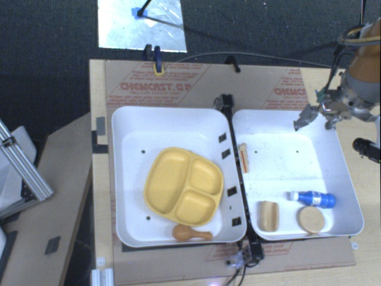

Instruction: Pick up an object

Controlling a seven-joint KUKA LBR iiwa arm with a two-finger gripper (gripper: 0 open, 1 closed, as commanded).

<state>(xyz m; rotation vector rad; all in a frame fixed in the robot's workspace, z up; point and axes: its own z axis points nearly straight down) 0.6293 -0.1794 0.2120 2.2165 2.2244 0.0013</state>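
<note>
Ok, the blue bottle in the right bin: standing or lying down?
Lying down. The blue bottle rests on its side on the right bin floor, white cap end pointing toward the left bin, just above the round tan disc.

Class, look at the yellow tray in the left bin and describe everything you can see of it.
The yellow tray looks like smooth matte plastic, roughly square with rounded corners. Raised ridges split it into three compartments: one large on the left, two smaller on the right. Nothing lies in them. It sits flat, right way up, turned at a slant to the left bin, on that bin's floor, towards the near right. A tan wooden spoon-like piece lies along its near edge, touching or nearly so.
</note>
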